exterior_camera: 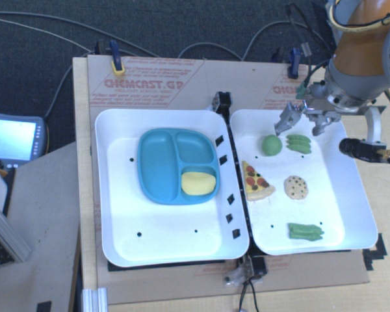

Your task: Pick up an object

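My gripper [303, 123] hangs over the back of the right bin [351, 194], open, with nothing between its fingers. Just below it lie a green ball [271, 145] and a green pea pod [298, 143]. Further forward in that bin are a pizza slice [255, 182], a chocolate-chip cookie [296, 187] and a second green pod [305, 231]. The left bin [117, 194] holds a blue divided plate [169, 161] with a yellow piece [198, 183] in its front right compartment.
A black divider with clips [229, 168] runs between the two bins. Blue clamps [117, 62] hold the cardboard base at the back. A small screen [13, 138] sits off the bench to the left, with cables behind.
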You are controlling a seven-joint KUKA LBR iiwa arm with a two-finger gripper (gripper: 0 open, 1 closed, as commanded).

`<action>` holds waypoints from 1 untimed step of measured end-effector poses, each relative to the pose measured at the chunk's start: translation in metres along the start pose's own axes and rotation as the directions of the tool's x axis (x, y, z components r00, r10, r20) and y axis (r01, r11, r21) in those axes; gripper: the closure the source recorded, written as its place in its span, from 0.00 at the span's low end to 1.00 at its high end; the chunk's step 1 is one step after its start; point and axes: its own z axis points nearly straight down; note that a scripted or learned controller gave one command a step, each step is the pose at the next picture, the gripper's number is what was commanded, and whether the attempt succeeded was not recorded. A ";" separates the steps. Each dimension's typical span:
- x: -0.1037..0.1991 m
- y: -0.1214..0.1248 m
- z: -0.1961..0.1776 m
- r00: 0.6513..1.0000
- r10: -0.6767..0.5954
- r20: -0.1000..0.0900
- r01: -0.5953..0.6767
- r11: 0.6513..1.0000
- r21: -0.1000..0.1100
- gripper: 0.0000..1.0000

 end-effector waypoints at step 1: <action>0.000 0.002 -0.006 1.000 -0.002 0.001 0.002 1.000 -0.012 0.00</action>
